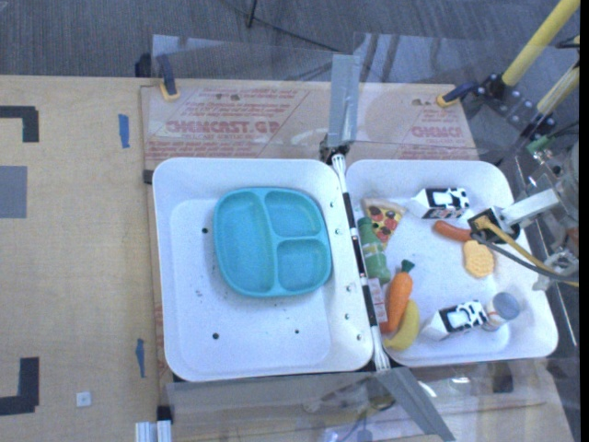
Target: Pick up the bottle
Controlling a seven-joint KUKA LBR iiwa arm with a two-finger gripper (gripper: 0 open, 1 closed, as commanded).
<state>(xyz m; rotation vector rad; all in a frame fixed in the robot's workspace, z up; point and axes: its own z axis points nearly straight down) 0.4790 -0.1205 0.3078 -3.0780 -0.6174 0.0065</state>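
Tabletop (74, 247): pale wood with black and blue tape marks on the left side; grey carpet (92, 17) runs across the top of the frame.
Cardboard sheet (230, 127): flat with red print, behind the two bins in the upper middle.
Left bin (184, 339): white and shallow, at the centre of the frame.
Plate (272, 242): teal with three compartments, lying flat in the upper middle of the left bin.
Right bin (433, 274): white, touching the left bin along a shared edge.
Bottle (374, 251): green, lying on its side along the right bin's left wall, just below the pizza slice (383, 219) and just left of the carrot (399, 295).
Banana (405, 331): at the lower left of the right bin, touching the carrot's tip.
Upper carton (444, 201): cow-patterned, near the bin's top wall, above the sausage (451, 232).
Cookie (479, 259): round and yellow, just below the right end of the sausage.
Lower carton (463, 319): cow-patterned, near the bin's bottom wall, beside a grey cup (505, 306).
Jaws: toward the right edge of the frame, over the upper right part of the right bin and well apart from the bottle; I cannot tell whether they are open or closed.
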